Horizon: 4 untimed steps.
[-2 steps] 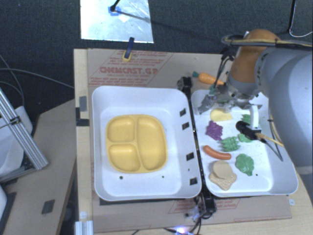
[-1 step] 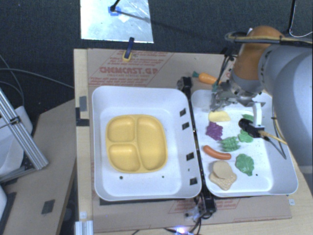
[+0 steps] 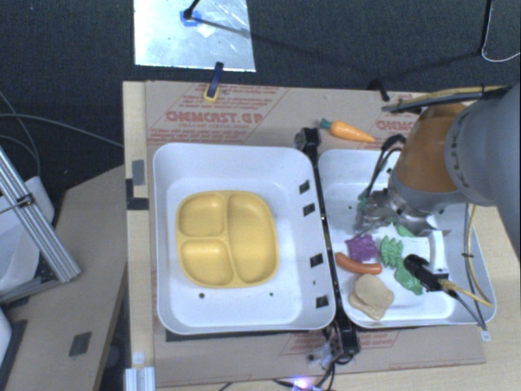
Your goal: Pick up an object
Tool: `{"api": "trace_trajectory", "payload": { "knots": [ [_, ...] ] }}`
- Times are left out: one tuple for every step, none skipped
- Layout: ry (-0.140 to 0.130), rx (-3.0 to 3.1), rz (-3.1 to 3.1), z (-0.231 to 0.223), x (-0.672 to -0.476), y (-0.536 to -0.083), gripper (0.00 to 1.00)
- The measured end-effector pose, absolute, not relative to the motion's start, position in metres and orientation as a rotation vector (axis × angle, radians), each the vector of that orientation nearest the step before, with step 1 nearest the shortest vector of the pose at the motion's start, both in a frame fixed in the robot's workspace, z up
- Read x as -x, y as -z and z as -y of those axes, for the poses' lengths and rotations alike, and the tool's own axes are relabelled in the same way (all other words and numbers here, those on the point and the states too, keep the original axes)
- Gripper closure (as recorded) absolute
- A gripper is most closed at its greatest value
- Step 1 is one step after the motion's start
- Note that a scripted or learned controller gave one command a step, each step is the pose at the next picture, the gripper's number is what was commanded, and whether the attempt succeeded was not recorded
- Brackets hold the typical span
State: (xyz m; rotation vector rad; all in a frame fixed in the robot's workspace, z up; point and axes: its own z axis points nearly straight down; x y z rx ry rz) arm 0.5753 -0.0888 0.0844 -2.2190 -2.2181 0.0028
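4 toys crowd beneath your gripper (image 3: 373,215); I cannot tell its state, so the purple toy (image 3: 361,247) may get nudged aside.

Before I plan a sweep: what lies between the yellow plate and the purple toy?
In the camera view, bare white floor of the left bin, then the two bins' rims, separate the yellow plate from the purple toy.

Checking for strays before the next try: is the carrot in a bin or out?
Out. The carrot lies on the cardboard behind the right bin, just past its back rim.
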Motion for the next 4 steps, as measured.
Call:
{"api": "trace_trajectory", "payload": {
  "knots": [
    [-0.002, 2.221, 2.218, 0.091, -0.498, -0.084, 1.0],
    [0.01, 2.217, 2.233, 0.051, -0.488, -0.19, 1.0],
    [0.007, 2.215, 2.234, 0.018, -0.543, -0.185, 1.0],
    [0.006, 2.221, 2.229, 0.038, -0.485, -0.336, 1.0]
  ]
}}
